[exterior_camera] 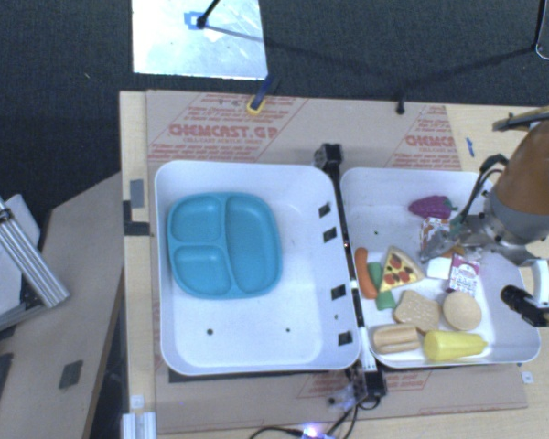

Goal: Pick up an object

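The metal two-finger gripper (436,238) is being held low inside the right white plastic bin (377,190), just beside a purple toy eggplant (430,207); its grip state cannot be told. Toy foods are lying nearer: a pizza slice (401,270), an orange carrot (364,273), a yellow lemon-shaped piece (454,344). A blue divided tray (224,245) is sitting in the left white bin (302,327).

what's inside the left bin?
The left bin holds a blue divided plate, lying flat toward its left side, with nothing showing in its three compartments. Whatever sits under the plate is covered.
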